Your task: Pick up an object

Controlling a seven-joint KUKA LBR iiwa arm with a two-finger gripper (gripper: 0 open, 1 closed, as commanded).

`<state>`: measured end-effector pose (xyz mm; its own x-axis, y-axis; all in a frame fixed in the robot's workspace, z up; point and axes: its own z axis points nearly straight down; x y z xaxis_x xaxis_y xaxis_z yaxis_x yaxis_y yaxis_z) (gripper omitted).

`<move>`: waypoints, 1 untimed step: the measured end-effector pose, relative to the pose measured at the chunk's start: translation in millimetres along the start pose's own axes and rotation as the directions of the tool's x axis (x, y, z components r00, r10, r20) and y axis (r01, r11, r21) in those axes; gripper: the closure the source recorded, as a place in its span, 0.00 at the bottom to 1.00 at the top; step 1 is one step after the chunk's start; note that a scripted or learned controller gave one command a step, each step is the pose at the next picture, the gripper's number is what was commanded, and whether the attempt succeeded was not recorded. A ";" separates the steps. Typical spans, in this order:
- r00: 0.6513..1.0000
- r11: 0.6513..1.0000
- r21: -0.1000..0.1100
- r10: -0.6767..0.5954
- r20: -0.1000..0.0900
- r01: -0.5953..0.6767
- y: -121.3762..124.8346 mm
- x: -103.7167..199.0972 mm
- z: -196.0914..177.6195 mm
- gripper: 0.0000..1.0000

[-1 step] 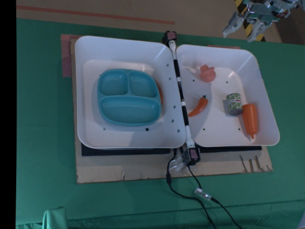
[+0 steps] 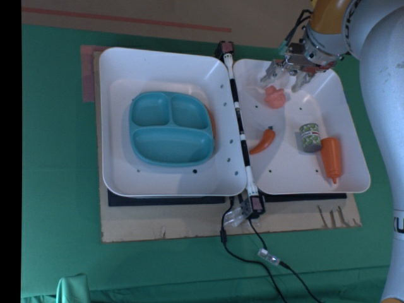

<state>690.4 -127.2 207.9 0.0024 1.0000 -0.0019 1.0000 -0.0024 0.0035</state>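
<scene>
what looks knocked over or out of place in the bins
In the right bin, the orange bottle lies on its side with its nozzle toward the near rim, and the small can beside it looks tipped. The teal divided plate sits flat in the left bin.

Both bins (image 2: 126, 169) are white, set on brown cardboard (image 2: 164, 223) over a green bench (image 2: 57, 169). The divided plate (image 2: 170, 129) is teal. The chilli (image 2: 263, 141) is orange-red, the bottle (image 2: 331, 159) orange, the small toy (image 2: 274, 97) salmon pink. The can (image 2: 310, 137) has a green and white patterned label. The arm (image 2: 379, 55) is grey with an orange band (image 2: 334, 2); the tool (image 2: 289, 77) is silver-grey.
</scene>
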 end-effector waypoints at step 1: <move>1.000 1.000 -0.007 0.003 0.003 -0.003 1.5 -1.1 -13.7 1.00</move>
<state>691.8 -128.3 221.6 0.0050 1.0000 -0.0051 0.9999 -0.0050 0.0103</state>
